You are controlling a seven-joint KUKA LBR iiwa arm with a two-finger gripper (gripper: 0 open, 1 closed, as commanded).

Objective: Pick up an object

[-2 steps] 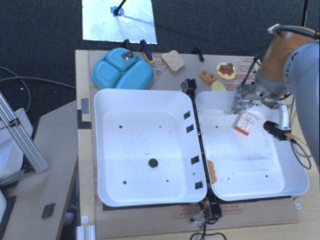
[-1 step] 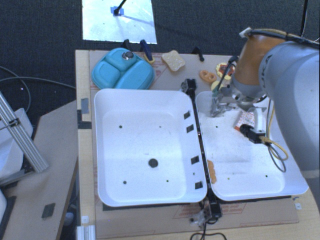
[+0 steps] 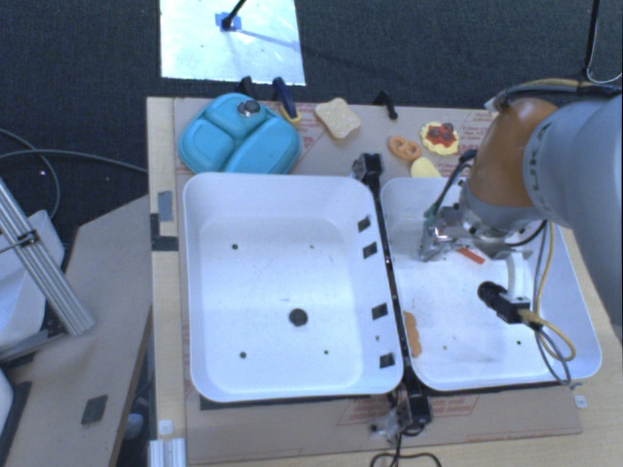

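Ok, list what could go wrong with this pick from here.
1. The gripper sits low in the right bin beside a small orange-red object; that thing looks thin and flat, so the grasp may slip off or miss it.
2. The other orange piece lies tight against the divider between the bins, so a try there may hit the wall.
3. The black cable fitting hangs near the bin floor and could drag items.
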